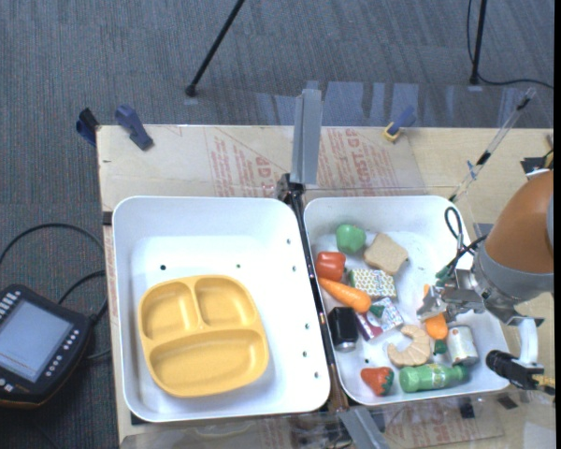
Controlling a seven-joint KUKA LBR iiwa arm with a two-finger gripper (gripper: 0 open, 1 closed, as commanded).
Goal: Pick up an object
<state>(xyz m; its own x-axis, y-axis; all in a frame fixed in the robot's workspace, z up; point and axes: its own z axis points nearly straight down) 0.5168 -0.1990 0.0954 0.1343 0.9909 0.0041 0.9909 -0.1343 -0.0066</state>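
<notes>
Even, soft light; slightly blurry.

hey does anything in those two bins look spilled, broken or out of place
Nothing stands out. The toy food lies jumbled in the right bin, which looks deliberate; the carrot and green bottle lie on their sides. The yellow tray sits flat in the left bin.

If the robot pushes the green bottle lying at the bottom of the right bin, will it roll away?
Probably a little. The green bottle lies on its side and looks round, so a sideways push could roll it. It likely won't go far: the bin wall is right beside it, and the white can and croissant crowd it. It looks like a light plastic toy.
</notes>
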